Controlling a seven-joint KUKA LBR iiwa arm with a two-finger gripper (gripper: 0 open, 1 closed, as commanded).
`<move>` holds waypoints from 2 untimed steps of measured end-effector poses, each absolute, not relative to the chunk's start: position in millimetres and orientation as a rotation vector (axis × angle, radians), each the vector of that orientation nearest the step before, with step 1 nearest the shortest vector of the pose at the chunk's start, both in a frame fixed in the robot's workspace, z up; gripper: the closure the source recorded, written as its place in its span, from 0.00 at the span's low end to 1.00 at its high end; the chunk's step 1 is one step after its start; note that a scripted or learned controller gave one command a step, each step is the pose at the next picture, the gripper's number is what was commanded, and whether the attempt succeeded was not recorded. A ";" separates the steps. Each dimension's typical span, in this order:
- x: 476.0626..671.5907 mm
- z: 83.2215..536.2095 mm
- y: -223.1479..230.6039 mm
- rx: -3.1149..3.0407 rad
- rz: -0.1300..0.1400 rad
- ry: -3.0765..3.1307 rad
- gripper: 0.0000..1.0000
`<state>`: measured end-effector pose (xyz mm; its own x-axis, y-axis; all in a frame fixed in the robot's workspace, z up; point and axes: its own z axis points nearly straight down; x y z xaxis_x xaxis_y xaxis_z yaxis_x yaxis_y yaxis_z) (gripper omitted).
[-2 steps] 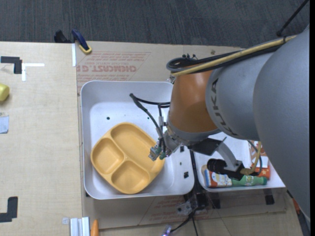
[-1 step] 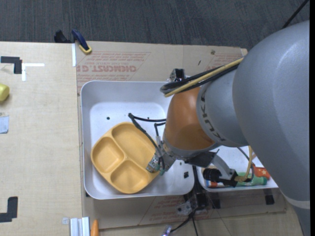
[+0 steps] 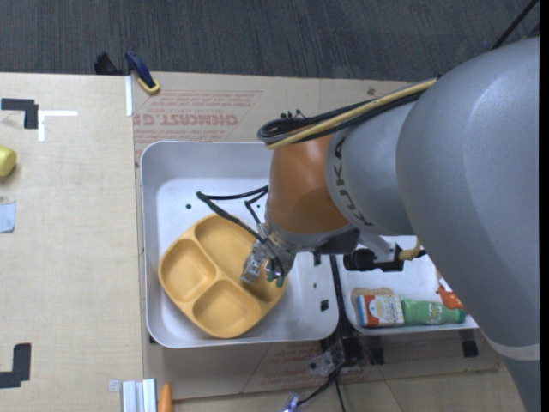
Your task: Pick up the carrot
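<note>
I see the gripper [image 3: 262,267] low over the 3-compartment yellow plate [image 3: 210,277] in the left bin [image 3: 163,230], at the plate's 3 o'clock rim. Whether it is released or clenched, I cannot tell. The carrot [image 3: 449,299] lies in the right bin [image 3: 412,326], at 3 o'clock from the gripper, just beside a green-and-white packet [image 3: 403,310].

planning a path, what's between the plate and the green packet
Camera view: left bin floor with a small black speck, then the bins' adjoining walls.
</note>
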<state>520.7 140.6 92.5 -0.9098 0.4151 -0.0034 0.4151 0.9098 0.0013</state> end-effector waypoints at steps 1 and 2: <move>555.0 92.5 122.4 -0.250 0.001 3.127 1.00; 556.6 102.4 122.4 -0.243 0.004 3.123 1.00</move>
